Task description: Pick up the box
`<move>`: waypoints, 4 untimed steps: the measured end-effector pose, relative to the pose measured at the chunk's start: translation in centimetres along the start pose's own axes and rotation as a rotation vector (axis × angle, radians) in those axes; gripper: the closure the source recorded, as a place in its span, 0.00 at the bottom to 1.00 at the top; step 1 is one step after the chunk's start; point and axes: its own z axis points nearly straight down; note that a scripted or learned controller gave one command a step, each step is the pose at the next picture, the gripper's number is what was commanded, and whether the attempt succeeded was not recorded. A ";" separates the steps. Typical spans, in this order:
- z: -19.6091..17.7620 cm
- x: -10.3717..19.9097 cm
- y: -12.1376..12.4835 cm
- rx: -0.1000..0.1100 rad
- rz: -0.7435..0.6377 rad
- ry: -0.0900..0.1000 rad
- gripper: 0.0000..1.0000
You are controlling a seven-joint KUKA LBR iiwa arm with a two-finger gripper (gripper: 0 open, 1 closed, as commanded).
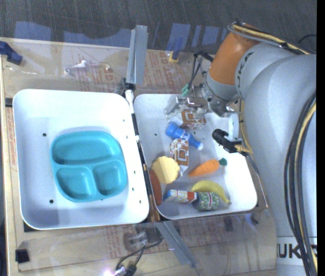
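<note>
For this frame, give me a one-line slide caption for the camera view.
Grey KUKA arm's gripper hovers at a brown patterned box in the cluttered right white bin; a turquoise divided tray sits in the left.

camera: fixed overhead | slanted down on both bins [35, 105] | arm [277, 96] enters right

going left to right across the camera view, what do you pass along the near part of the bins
teal tray → yellow sponge → sauce bottle → banana → grey arm
</note>
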 end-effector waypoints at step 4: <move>-1.7 0.0 -6.6 -0.012 -0.032 -0.014 1.00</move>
